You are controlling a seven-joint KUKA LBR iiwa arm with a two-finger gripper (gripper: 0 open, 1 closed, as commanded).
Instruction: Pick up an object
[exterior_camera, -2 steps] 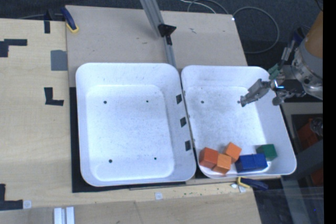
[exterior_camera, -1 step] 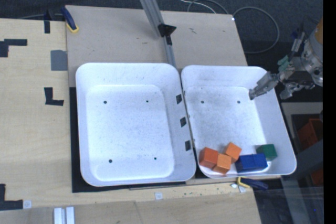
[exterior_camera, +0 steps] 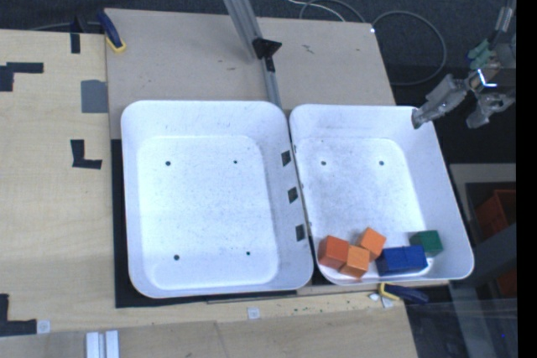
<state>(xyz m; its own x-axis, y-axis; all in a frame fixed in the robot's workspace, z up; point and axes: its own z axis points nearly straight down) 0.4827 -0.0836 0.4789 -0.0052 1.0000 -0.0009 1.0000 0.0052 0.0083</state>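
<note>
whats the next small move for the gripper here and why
Probably swing inward and toward the near edge of the right bin. The gripper sits at that bin's far right corner holding nothing, while the orange blocks, blue block and green block cluster there.

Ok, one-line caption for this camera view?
Gripper hovers at the right bin's far corner; blocks cluster along its near edge.

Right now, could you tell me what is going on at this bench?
The gripper sits at the far right corner of the right bin, holding nothing. The objects it could pick lie clustered at that bin's near edge: three orange blocks, a blue block and a green block.
</note>
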